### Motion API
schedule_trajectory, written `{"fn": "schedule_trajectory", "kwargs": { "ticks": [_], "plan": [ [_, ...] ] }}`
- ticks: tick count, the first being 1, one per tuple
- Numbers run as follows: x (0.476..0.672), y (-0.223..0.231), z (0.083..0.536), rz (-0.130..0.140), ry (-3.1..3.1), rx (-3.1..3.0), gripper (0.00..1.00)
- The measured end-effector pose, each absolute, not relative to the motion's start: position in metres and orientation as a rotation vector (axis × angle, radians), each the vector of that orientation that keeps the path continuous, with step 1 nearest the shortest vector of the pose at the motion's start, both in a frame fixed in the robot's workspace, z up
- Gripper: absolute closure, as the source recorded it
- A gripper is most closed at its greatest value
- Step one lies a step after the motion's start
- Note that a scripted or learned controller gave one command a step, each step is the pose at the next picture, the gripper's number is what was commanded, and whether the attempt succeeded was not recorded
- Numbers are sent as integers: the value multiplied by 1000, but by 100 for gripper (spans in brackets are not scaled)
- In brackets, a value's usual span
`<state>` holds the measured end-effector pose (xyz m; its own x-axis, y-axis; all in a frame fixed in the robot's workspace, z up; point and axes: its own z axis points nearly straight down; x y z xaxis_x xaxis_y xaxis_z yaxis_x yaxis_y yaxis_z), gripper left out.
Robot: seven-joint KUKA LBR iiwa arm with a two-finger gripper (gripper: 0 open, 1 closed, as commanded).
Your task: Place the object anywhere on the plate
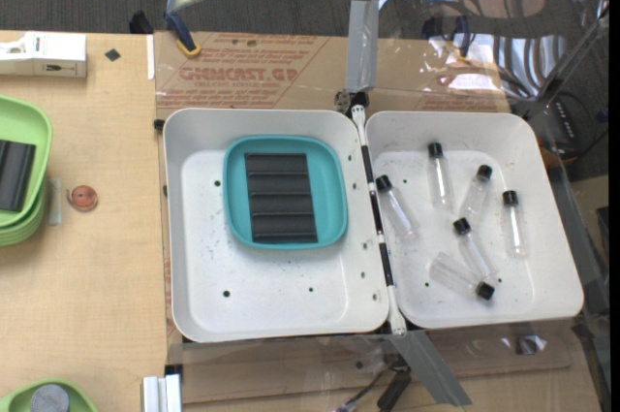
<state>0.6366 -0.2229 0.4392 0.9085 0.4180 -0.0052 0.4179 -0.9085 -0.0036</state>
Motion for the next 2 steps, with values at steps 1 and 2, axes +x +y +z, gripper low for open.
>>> {"fn": "schedule_trajectory", "kwargs": {
  "ticks": [1,2],
  "plan": [
    [636,-223,440,7,-502,-3099,0],
    [649,-224,440,6,-320,-3123,0]
  ]
}}
